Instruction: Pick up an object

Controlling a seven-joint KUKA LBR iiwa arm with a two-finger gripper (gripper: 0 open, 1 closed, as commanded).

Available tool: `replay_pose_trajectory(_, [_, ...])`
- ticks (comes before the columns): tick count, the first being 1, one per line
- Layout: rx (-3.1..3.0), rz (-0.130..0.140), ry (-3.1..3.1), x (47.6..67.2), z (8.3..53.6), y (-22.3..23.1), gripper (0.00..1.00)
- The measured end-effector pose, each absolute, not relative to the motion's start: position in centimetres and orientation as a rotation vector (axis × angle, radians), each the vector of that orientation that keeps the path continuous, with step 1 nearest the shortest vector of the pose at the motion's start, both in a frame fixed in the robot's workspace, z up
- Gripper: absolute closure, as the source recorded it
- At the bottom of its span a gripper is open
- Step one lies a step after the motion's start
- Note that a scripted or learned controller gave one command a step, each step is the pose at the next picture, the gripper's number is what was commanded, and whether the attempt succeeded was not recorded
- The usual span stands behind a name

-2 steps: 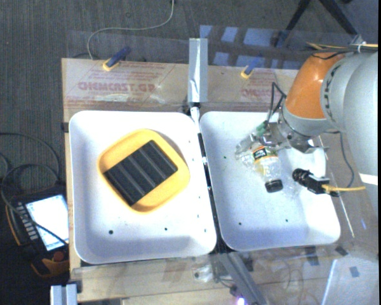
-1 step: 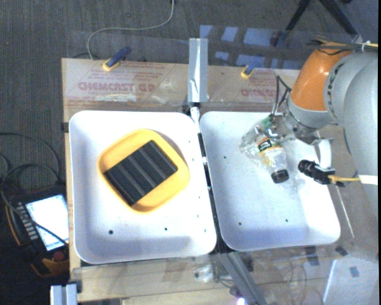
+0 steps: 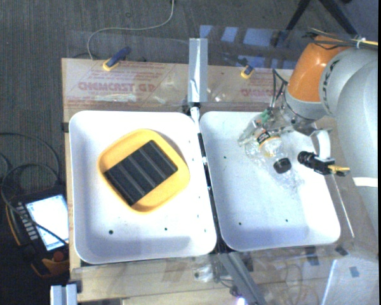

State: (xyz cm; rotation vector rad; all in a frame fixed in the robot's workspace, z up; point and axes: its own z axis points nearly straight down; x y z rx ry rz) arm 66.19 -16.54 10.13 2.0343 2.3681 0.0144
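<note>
- A yellow rounded-square plastic object with a black ribbed panel (image 3: 144,169) lies flat in the shallow white left bin (image 3: 89,189), a little above the bin's middle and turned at a slant to its walls.
- The black panel is crossed by parallel grooves and sits within a broad yellow border with soft, rounded corners.
- The object lies well apart from the gripper (image 3: 265,137), with the wall between the two bins between them.
- The gripper is over the upper part of the shallow white right bin (image 3: 273,227), near its far wall, at the end of the grey arm (image 3: 352,100).
- It is small and cluttered with glints, so I cannot tell whether it is open or closed, nor whether it has hold of anything.
- A patch of clear, glinting material (image 3: 291,178) lies on the right bin's floor just beside the gripper; what it is cannot be made out.
- The arm is cut off by the right edge and covers the right bin's upper right corner.
</note>
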Motion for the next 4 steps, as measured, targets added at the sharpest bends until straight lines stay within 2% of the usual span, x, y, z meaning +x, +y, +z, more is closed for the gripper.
replay_pose_trajectory(1, [1.611,-0.012,2.691,66.9,9.6,-17.9,0.00])
replay_pose_trajectory(2, [1.262,0.000,2.860,64.8,9.1,-16.6,0.00])
replay_pose_trajectory(3, [1.261,0.006,2.859,64.9,10.1,-16.4,1.00])
replay_pose_trajectory(4, [1.136,0.003,2.926,65.6,19.6,-12.1,1.00])
